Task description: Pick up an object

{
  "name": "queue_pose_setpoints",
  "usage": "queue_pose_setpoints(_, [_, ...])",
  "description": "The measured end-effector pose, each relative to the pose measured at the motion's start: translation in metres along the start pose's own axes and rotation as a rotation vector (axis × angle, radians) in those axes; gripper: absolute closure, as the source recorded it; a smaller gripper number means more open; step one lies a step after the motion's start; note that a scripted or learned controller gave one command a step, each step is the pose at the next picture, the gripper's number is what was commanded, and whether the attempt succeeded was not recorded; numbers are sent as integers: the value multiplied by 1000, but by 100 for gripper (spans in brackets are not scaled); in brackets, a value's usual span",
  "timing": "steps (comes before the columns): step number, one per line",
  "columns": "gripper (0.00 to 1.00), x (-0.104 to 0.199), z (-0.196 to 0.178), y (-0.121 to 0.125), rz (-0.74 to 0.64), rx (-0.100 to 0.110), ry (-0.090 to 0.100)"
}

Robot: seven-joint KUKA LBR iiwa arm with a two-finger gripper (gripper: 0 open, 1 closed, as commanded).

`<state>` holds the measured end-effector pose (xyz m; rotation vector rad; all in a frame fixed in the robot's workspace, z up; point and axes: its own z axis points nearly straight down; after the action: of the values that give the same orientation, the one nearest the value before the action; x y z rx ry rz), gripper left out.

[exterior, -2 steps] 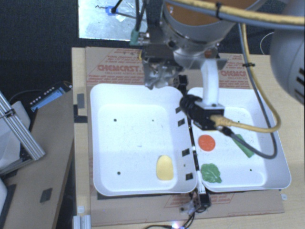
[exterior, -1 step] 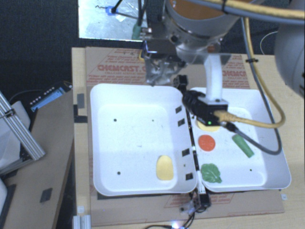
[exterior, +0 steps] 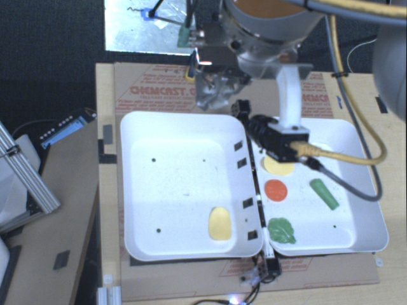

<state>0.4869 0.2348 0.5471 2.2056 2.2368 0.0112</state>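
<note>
Yellow lump (exterior: pixel 220 223) lies alone in the left-hand bin (exterior: pixel 172 170), near its front right corner, well apart from the gripper (exterior: pixel 213 93). The gripper hangs blurred over that bin's back rim, and whether it is parted or closed cannot be made out. The lump looks small, light and probably smooth and rounded, so a hold across its narrower width seems safest against slipping.

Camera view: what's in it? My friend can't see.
A robot arm's pincer hangs over the far edge of the left white bin, which holds one yellow lump. The right bin holds a yellow disc, a red disc, a green stick and a green lump.
</note>
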Motion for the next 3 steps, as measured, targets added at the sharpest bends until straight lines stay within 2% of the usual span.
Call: queue_pose_setpoints(3, [100, 1, -33, 1, -13, -4, 4])
